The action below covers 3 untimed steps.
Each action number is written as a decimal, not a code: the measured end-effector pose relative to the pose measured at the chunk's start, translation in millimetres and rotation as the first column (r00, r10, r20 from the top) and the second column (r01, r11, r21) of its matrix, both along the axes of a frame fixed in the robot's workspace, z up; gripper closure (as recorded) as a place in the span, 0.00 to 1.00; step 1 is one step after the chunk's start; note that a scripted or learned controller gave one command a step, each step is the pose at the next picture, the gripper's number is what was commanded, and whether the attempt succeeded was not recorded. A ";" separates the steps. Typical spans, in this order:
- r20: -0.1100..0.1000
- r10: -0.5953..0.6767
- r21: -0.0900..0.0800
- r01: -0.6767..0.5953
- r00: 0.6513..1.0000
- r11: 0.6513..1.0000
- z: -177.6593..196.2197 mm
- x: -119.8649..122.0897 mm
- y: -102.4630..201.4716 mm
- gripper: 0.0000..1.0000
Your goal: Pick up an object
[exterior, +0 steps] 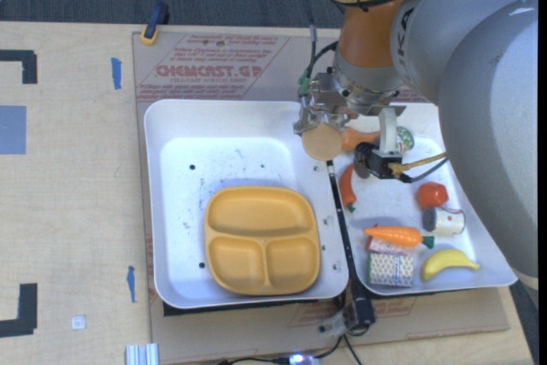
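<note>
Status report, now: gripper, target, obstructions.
Gripper low over the divider between bins, by a tan disc; grip unconfirmed. Carrot, banana, tomato lying in right bin. Yellow tray in left bin.

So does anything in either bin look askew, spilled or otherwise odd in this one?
Nothing spilled or damaged. One oddity: a tan round piece sits at the divider between the bins, right below the gripper, rather than flat among the toy food. The yellow tray lies flat in the left bin.
</note>
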<state>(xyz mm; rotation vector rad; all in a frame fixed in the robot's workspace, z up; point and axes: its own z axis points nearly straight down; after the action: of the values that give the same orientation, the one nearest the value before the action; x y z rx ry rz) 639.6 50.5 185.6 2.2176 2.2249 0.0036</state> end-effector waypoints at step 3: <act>0.033 -0.012 -0.014 0.013 0.999 1.000 -31.4 -134.2 0.6 1.00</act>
<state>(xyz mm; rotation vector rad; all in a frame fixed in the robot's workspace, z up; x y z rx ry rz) 505.4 51.1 154.1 2.2076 2.1875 0.0247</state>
